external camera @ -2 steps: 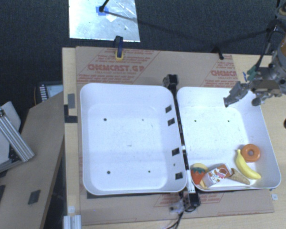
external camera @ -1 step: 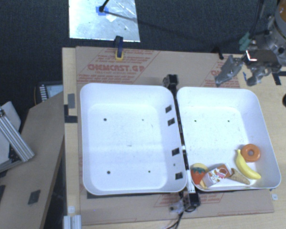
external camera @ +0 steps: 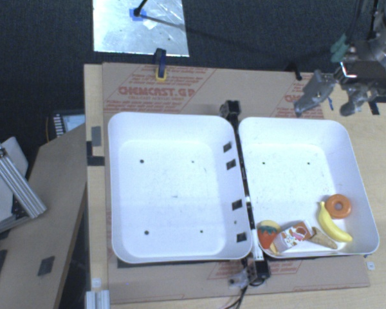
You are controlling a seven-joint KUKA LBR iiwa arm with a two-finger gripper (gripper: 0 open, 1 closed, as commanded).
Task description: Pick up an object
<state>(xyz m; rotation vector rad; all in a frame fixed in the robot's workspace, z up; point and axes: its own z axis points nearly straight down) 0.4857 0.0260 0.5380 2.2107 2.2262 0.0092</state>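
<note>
At the upper right of the scene, above the far rim of the right-hand shallow white plastic bin [external camera: 296, 131], the grey metal two-finger pincer [external camera: 328, 103] hangs over the brown cardboard sheet [external camera: 180, 89] beneath the bins; its two fingers stand spread apart, released, with nothing between them. All candidate objects lie well apart from the pincer, down at the opposite, near end of that same bin. The curved yellow banana [external camera: 333, 225] lies almost straight below the pincer along the near right wall. The round orange doughnut-shaped ring [external camera: 338, 205] touches the banana's upper end and is the item least distant from the pincer. Below-left of the pincer, a small white and red printed packet [external camera: 292, 236] lies flat by the near rim, with a tan wedge-shaped piece [external camera: 321, 239] just beside it toward the banana. A round red and yellow fruit-like object [external camera: 267, 232] sits in the near corner against the black clipped divider edge [external camera: 242, 176]. The objects crowd the near wall and each other. Between the pincer and this cluster the bin floor is bare white. The left-hand shallow white bin [external camera: 174, 185] lies far to the pincer's lower left.
</note>
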